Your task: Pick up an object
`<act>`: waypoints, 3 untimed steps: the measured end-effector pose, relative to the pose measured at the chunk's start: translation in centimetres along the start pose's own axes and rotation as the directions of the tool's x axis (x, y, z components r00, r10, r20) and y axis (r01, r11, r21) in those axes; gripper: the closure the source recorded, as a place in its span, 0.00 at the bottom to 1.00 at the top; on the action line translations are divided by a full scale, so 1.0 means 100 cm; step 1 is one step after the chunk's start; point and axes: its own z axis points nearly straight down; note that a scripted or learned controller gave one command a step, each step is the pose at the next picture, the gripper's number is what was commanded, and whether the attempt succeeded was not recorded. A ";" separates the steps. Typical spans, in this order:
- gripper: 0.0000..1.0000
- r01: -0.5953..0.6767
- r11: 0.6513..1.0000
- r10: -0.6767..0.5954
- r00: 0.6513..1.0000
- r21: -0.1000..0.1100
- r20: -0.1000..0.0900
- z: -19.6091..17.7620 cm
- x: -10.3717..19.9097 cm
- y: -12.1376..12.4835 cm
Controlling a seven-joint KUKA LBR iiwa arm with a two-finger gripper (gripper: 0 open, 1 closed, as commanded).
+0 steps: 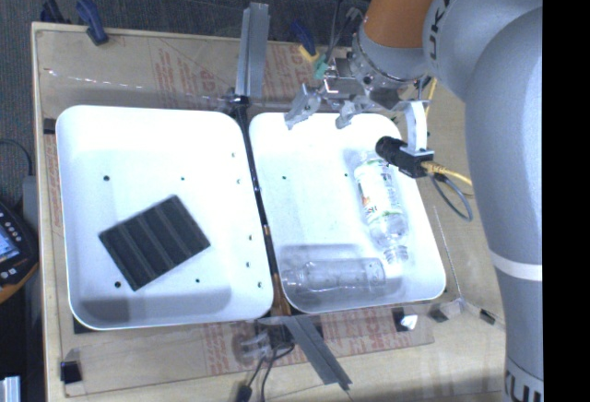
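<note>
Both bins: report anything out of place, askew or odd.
Nothing is spilled or broken. Two clear plastic bottles lie on their sides in the right bin: one along its right side, one against its near wall. A ribbed black slab lies askew in the left bin.

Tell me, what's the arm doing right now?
Gripper open, above right bin's far edge, holding nothing. Two clear bottles lie in that bin. Nothing blocking.

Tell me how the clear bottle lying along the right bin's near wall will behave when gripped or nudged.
The clear bottle lies on its side, so it would probably roll if nudged. It looks like thin, empty plastic, likely light and apt to flex. Its smooth wall may slip between the gripper fingers.
</note>
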 end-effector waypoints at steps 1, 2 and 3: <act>0.00 0.266 0.964 -0.266 0.964 -0.002 0.000 0.005 -0.047 -0.074; 0.00 0.166 0.986 -0.166 0.986 -0.002 0.000 0.099 -0.098 -0.084; 0.00 0.166 0.986 -0.166 0.986 -0.002 0.000 0.099 -0.098 -0.084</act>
